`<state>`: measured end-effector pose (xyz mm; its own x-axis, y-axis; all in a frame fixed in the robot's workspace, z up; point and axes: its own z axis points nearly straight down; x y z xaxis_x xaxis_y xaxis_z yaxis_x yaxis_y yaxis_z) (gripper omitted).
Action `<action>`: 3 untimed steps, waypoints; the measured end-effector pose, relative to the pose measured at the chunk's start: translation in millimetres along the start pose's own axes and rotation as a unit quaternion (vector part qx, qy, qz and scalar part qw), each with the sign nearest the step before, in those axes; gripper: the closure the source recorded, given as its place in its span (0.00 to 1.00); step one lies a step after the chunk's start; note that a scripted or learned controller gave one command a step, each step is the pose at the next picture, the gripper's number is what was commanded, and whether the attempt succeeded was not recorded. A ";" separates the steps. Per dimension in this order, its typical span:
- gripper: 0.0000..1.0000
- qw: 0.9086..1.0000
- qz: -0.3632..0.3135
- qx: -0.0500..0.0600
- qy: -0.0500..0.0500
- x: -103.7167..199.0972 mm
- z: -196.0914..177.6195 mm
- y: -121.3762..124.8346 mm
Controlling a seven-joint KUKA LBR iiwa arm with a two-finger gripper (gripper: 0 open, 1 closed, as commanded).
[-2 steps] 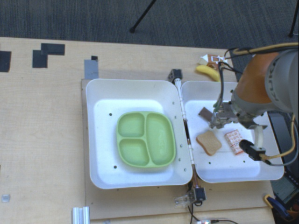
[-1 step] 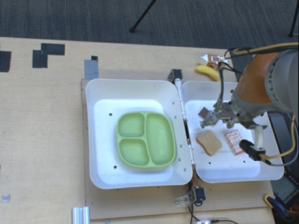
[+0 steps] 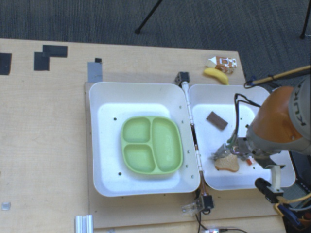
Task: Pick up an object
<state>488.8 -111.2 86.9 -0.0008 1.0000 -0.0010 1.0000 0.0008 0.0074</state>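
Observation:
In the right bin (image 3: 201,130) a tan, toast-like slice (image 3: 227,165) lies near the front wall. My gripper (image 3: 223,153) hangs low over the slice's upper left edge, right at it or touching it. A dark brown rectangular block (image 3: 216,120) lies further back in the same bin, apart from the gripper. The orange band of the arm (image 3: 277,120) covers the bin's right part. A small red bit (image 3: 249,162) shows beside the slice, partly under the wrist.
The left bin (image 3: 102,130) holds a green divided plate (image 3: 151,145). A yellow banana (image 3: 215,74) and a small packet (image 3: 224,62) lie on the bench behind the right bin. Cables and a clamp (image 3: 199,205) sit at the front between the bins.

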 end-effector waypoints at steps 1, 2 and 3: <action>1.00 1.000 -0.001 -0.003 0.000 0.3 -10.6 2.1; 1.00 1.000 -0.002 0.002 0.001 75.8 -98.0 -0.1; 1.00 1.000 -0.002 0.003 0.001 142.2 -97.6 -0.8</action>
<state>487.2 31.1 184.4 -0.0052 1.0000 0.0014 1.0000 0.0052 0.0021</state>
